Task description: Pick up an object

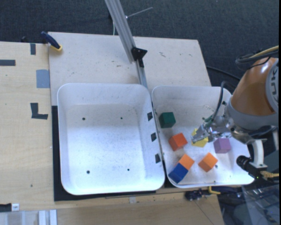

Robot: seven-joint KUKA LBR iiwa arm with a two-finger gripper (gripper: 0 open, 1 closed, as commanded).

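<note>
Yellow block [200,140] in right bin [187,93], at gripper [207,134]; can't tell finger state. Purple block [222,145] just beside, 3 orange blocks [178,141] plus blue [178,173] and green [167,119] nearby.

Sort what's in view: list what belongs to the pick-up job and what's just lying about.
Belongs to the job:
end effector
yellow block
purple block
green block
three orange blocks, e.g.
blue block
right bin

Just lying about:
left bin
metal rail
blue-and-yellow clamp
</note>
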